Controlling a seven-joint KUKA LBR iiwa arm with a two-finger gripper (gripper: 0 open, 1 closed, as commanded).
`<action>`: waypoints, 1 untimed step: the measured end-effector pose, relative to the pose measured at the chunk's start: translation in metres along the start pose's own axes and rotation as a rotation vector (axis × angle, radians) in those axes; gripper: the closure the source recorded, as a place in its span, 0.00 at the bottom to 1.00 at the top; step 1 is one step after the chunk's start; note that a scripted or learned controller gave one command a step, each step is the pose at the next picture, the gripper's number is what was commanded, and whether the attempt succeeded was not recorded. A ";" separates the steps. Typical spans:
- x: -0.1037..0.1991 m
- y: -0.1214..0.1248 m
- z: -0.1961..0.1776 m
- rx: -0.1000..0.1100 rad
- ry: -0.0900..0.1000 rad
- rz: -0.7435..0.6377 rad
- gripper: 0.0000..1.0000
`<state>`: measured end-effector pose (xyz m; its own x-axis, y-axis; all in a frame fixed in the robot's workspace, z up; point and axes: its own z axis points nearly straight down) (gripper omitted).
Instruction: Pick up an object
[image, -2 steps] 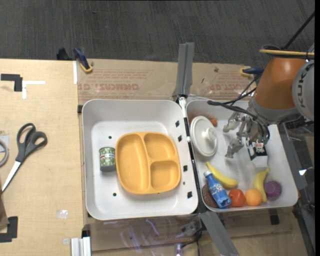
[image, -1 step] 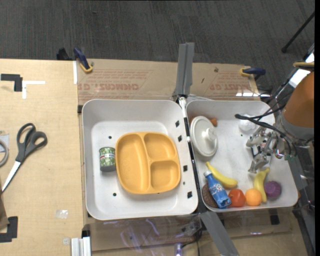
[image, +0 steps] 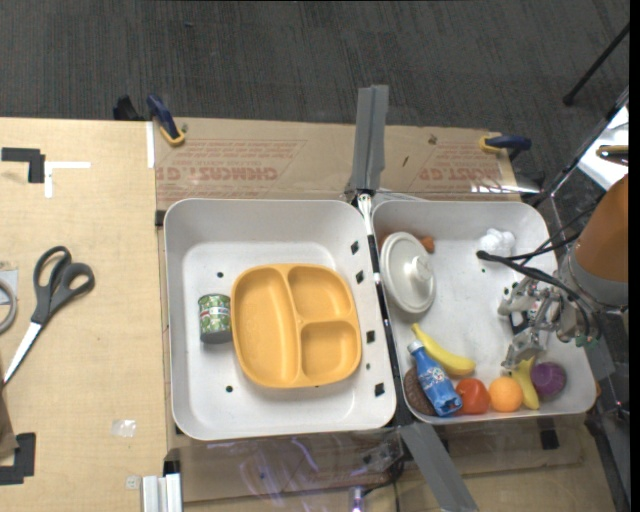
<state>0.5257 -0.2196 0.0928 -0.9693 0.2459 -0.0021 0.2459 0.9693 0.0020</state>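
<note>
The gripper hung over the fruit crowded in the right bin's near corner; I couldn't tell its jaws' state. It risked nudging the purple fruit aside.

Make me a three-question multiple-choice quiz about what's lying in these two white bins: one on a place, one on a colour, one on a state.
1. Where does the small can lie?
A. left bin, beside the tray
B. right bin, beside the banana
C. on the bench by the scissors

2. What colour is the divided tray?
A. blue
B. yellow-orange
C. white

3. How does the silver lid rest?
A. knob up in the right bin
B. held aloft by the gripper
C. on the tray

Key: 1 A, the can touches the tray's left edge; 2 B, its compartments are yellow-orange; 3 A, it sits near the right bin's left wall, away from the gripper.
</note>
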 end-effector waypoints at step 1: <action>-0.002 0.001 -0.011 0.002 -0.006 -0.004 1.00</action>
<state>0.5280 -0.2194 0.1036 -0.9701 0.2425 -0.0082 0.2425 0.9702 0.0004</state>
